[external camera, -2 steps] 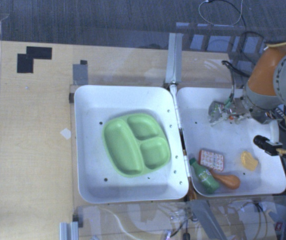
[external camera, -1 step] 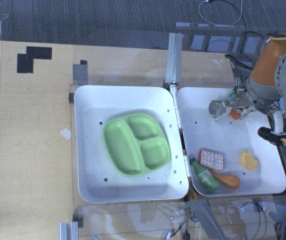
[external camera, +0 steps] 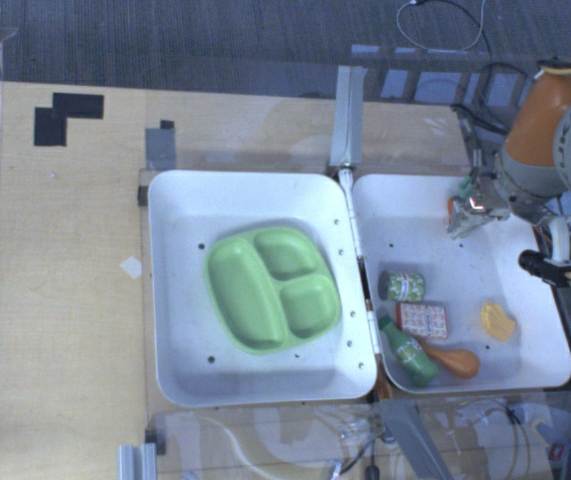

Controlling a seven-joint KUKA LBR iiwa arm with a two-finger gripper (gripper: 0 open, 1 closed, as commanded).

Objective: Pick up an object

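Orange shows at our end effector (external camera: pixel 468 208), low over the right bin's (external camera: pixel 555 373) far corner; we cannot tell what it is. Other objects cluster near the front wall.

Right bin (external camera: pixel 540 268) open centrally — items (external camera: pixel 420 333) crowd front-left.

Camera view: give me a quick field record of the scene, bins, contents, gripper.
left bin: holds a green divided tray, three compartments
right bin: small green can, red patterned box, green bottle, brown drumstick-shaped item, yellow piece
cluster: can, box, bottle and brown item lie close together at the near left of the right bin; yellow piece lies apart
gripper: over the far right of the right bin, something small and orange-red beside it; grasp state unclear
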